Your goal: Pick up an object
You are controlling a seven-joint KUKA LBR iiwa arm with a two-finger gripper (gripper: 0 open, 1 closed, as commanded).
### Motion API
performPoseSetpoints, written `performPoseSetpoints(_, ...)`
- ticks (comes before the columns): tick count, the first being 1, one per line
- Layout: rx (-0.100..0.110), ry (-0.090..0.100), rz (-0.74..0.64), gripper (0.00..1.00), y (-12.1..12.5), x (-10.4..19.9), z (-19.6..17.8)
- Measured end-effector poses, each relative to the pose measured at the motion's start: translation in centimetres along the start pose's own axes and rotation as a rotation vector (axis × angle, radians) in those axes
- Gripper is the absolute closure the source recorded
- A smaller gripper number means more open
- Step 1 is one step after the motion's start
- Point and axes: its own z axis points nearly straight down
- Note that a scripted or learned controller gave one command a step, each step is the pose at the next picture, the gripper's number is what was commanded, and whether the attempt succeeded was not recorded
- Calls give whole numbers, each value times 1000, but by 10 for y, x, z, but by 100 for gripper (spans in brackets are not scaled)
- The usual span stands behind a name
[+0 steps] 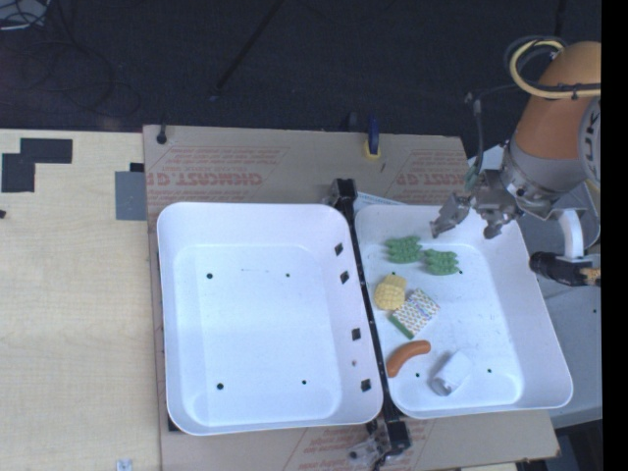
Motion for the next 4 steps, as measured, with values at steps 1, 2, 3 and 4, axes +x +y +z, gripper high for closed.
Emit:
performPoseSetpoints(1,8,2,-5,0,9,10,97)
performPoseSetpoints(2,3,1,-6,100,10,10,81)
performPoseSetpoints(3,1,-2,7,100,-50,-56,18)
performPoseSetpoints(4,-14,-5,0,100,5,-60,-86)
